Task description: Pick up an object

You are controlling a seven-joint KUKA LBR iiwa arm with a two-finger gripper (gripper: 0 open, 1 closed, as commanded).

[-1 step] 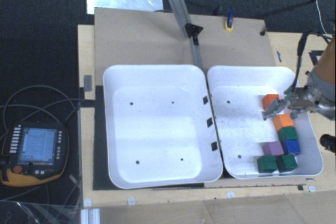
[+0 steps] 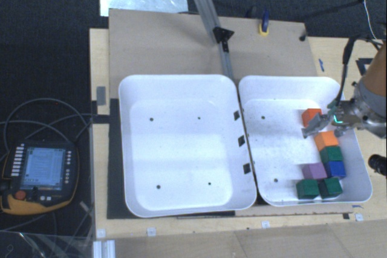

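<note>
Several coloured blocks lie in the right bin (image 2: 272, 190), along its right side. An orange block (image 2: 311, 114) is farthest back, and a second orange block (image 2: 327, 139) lies a little nearer. Behind that come a green block (image 2: 331, 154), a blue block (image 2: 336, 168) and a purple block (image 2: 314, 171). Two green blocks (image 2: 308, 189) sit at the front. My gripper (image 2: 319, 124) reaches in from the right and hangs low between the two orange blocks, right beside the far one. The arm's wrist (image 2: 369, 107) hides the bin's right rim.
The left bin (image 2: 130, 148) stands next to the right one with small black clips along the shared rim. A slanted metal pole (image 2: 208, 9) rises behind the bins. A teach pendant (image 2: 39, 175) with cables lies on the floor at the left.
</note>
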